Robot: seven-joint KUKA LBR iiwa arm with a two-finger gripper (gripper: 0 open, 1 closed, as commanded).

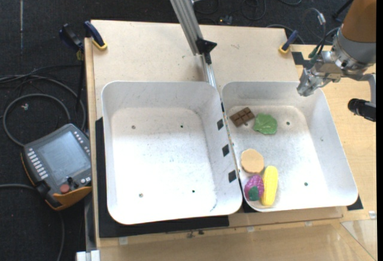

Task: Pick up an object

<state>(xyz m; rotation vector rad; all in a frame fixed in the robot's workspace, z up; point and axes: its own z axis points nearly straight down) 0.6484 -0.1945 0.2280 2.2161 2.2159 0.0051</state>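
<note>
The right bin (326, 134) holds several small toys. A brown chocolate bar (242, 116) lies near its back left, with a green leafy piece (265, 124) just to its right. Closer to the front left are a tan round cookie (252, 161), a yellow corn cob (270, 185) and a purple grape bunch (254, 187). My gripper (307, 87) hangs over the bin's back right corner, well apart from all the toys. Nothing shows between its fingers.
The left bin (119, 134) sits beside the right one. A slanted metal pole (182, 5) crosses the back of the bench. Yellow clamps (97, 43) mark the bench's back corners. A teach pendant (57, 164) lies on the floor at left.
</note>
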